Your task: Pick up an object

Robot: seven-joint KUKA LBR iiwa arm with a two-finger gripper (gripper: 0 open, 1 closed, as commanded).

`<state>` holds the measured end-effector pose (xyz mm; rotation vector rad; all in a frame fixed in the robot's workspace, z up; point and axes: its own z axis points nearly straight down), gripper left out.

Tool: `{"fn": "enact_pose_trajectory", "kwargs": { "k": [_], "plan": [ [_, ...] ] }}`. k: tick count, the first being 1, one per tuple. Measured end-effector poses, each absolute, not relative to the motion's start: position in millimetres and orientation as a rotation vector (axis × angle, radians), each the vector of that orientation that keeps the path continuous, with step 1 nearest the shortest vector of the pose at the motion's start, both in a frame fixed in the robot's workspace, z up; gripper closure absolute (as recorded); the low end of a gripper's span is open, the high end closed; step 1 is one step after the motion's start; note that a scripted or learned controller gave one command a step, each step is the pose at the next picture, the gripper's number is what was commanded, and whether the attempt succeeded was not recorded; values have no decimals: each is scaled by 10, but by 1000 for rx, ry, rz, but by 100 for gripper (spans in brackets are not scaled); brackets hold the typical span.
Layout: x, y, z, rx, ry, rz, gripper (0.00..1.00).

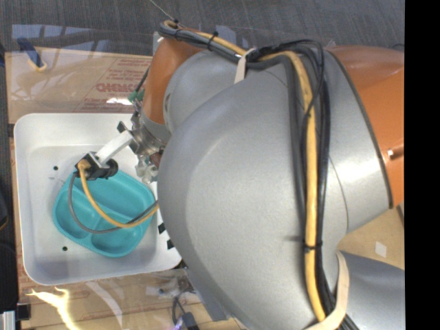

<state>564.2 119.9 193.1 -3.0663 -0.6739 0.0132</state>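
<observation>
Well, in the shallow white plastic bin (27,205) on the left lies a turquoise plastic divided dish (124,194), its longer side running roughly across the bin and its right-hand rim just beside the robot's metal gripper (146,162). The dish sits left of the claw and lower in the view, so I'd judge the coming move a short shift leftward onto that rim. Whether the claw is released or clenched I cannot tell, the bulky grey arm (275,198) crowding over it.

1 teal dish (129,192) (divided), 1 bin (40,141)
</observation>
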Motion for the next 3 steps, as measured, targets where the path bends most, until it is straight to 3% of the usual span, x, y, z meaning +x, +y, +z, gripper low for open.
{"fn": "enact_pose_trajectory", "kwargs": {
  "k": [1,3],
  "plan": [
    [6018,1904,1694,-3120,-349,4,100],
    [6033,1897,1905,-3121,-362,-3,100]
  ]
}}
